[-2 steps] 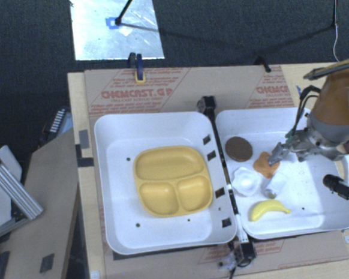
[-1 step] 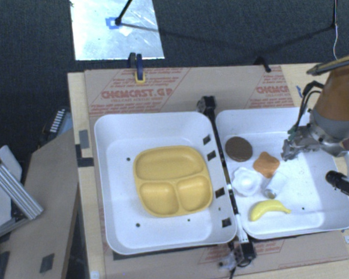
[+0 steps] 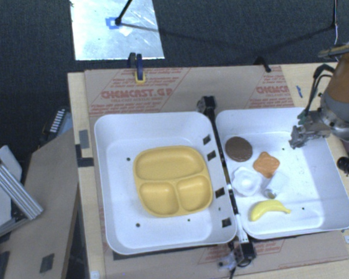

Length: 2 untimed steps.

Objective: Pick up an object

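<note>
The pincer (image 3: 299, 137), its grip state unclear, hovers at the right bin's (image 3: 325, 214) upper right, apart from the orange biscuit (image 3: 266, 163).

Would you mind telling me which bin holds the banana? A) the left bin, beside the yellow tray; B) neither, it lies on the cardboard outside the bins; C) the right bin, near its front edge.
C: the banana lies in the right bin near its front edge, while the yellow tray sits alone in the left bin.
</note>
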Tool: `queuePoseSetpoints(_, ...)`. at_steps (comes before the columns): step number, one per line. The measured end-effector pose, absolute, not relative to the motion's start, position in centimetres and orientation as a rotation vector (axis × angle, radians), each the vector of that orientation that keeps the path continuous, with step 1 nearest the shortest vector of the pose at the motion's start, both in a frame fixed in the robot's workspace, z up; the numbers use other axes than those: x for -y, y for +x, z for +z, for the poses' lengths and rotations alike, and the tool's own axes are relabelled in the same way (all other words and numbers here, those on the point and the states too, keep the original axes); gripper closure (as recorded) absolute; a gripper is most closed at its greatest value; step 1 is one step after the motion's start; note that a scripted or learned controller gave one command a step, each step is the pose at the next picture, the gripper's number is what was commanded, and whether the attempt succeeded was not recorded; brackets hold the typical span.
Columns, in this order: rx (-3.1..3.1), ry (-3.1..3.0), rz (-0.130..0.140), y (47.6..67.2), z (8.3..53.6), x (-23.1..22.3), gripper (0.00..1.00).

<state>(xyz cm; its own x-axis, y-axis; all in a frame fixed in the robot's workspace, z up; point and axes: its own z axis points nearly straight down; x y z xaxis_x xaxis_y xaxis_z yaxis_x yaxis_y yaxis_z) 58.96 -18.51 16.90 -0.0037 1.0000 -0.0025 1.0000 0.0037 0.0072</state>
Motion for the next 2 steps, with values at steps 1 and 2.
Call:
queuePoseSetpoints(1, -2.221, 2.21, 0.006, 58.9, 23.4, 18.6, 1.0)
queuePoseSetpoints(2, -2.224, 2.212, 0.004, 59.0, 25.2, 18.6, 1.0)
